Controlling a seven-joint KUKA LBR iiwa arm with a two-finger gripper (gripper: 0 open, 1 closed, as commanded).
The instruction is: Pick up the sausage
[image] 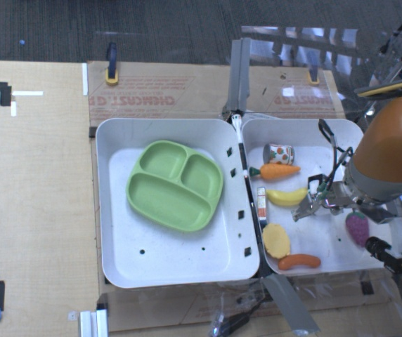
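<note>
We see the sausage (300, 262) at the right bin's (306, 128) near edge. The gripper (309, 207) hovers beside the banana (287, 196), fingers spread, pinching nothing.

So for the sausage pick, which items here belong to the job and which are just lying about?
Job:
- sausage, near the front edge of the right bin
- gripper, hovering above the bin, beside the banana, apart from the sausage

Lying about:
- green divided plate in the left bin
- carrot
- banana
- small can
- yellow potato-like piece
- purple item

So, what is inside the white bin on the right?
Right white bin holds orange carrot, yellow banana, small can, yellow round piece, reddish sausage, purple item. The arm covers its right part.
</note>
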